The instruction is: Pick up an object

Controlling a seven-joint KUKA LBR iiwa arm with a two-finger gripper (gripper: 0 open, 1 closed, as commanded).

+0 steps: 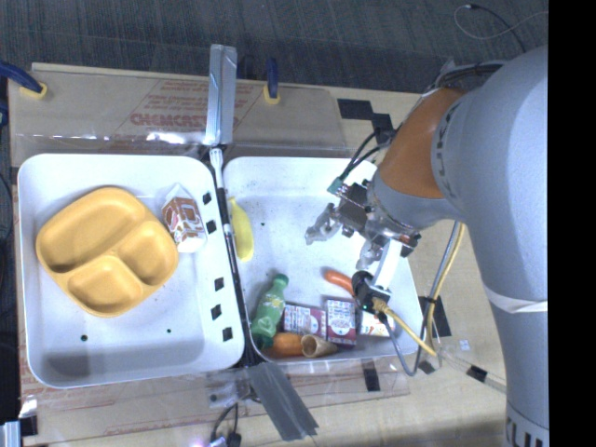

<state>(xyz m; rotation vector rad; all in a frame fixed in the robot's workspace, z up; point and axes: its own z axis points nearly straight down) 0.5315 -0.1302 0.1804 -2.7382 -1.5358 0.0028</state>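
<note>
The end effector (333, 223) hangs empty over the right bin (279, 180), fingers apart, while the green bottle (268, 307) lies tilted near that bin's front-left corner, beside small cartons (321, 319), probably light, rigid and slick, best gripped across its narrow body.

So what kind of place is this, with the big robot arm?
Probably a robot lab or test bench. A grey arm with a gripper reaches over two white bins holding toy food, like a green bottle and a yellow tray.
</note>
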